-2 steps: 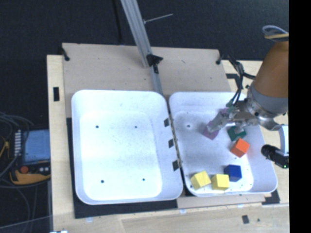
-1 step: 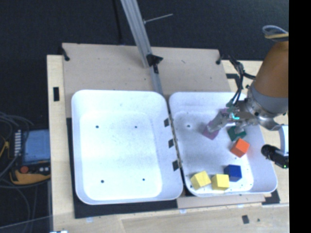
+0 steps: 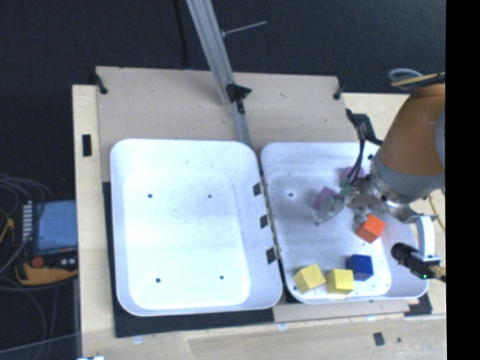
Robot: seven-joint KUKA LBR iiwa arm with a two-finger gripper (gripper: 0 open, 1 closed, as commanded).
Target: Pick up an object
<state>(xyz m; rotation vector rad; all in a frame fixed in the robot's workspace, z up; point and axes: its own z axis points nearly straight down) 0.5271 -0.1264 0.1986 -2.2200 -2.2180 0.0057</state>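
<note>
My gripper (image 3: 335, 206) reaches in from the right and hangs low over the middle of the right bin (image 3: 300, 163). A small purple block (image 3: 324, 196) lies right beside its tip, on the left. A second pinkish-purple piece (image 3: 349, 175) shows just behind the wrist. An orange block (image 3: 370, 229) sits under the arm, to the gripper's lower right. Along the bin's front edge lie a blue block (image 3: 361, 265) and two yellow blocks (image 3: 310, 277) (image 3: 341, 280). The view does not show whether anything is held.
The left bin (image 3: 184, 223) stands beside the right one, joined by small clips along the shared edge. A slanted metal rail (image 3: 214, 43) rises behind the bins. A blue control box (image 3: 56, 226) with cables lies off the bench at the left.
</note>
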